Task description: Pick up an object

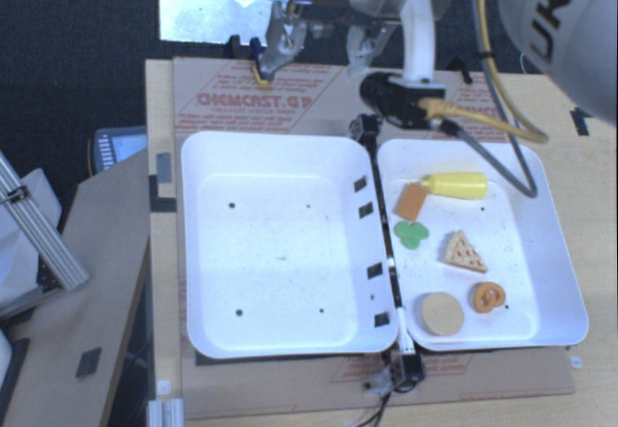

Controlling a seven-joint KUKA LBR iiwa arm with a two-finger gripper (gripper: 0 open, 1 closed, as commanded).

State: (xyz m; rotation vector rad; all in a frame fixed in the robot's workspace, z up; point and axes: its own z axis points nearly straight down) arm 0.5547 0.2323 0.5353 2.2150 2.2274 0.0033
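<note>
My gripper [319,46] hangs high at the back of the bench, above the cardboard behind the two bins. It is open, its fingers [277,46] spread wide with nothing between them. The right bin [555,251] holds a yellow bottle [459,185] lying on its side, an orange block [412,202], a green piece [412,235], a tan wedge [464,253], a round tan disc [442,313] and a small orange ring [488,297]. All of them lie well in front of and below the gripper.
The left bin [280,246] sits beside the right one, joined along a black-clipped seam [381,241]. A yellow hose and grey cables [483,121] trail from the wrist over the right bin's back edge. Brown cardboard [251,101] lies under both bins.
</note>
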